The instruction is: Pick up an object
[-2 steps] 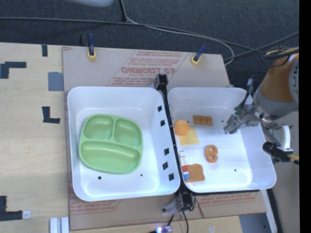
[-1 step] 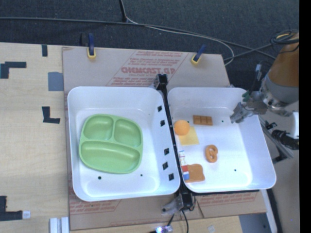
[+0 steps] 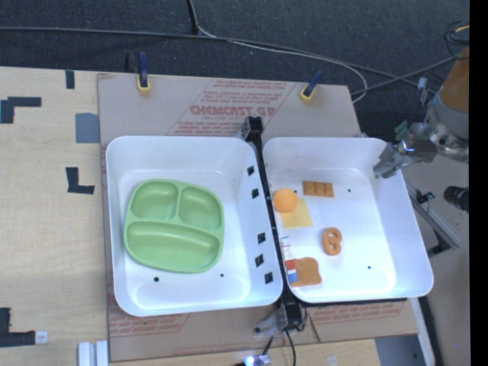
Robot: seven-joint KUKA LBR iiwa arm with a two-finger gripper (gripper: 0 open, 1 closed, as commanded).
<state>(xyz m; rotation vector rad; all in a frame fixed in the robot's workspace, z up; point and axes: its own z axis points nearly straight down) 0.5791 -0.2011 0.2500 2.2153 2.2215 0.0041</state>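
The brown cardboard sheet [image 3: 229, 109] under the bins has red print that looks like "CHEMCAST GP". The grey metal gripper [image 3: 386, 164] sits over the upper right rim of the right-hand shallow white plastic bin [image 3: 396, 227], nothing in it; can't tell its state. Down-left of it: a brown ridged waffle-like bar [image 3: 318, 189], a smooth orange ball [image 3: 284, 200] on a flat yellow square [image 3: 297, 215], a knotted pretzel-shaped piece [image 3: 332, 241] and a toast-like brown slab [image 3: 306, 271]. Further left, a glossy green three-section plate [image 3: 174, 226].
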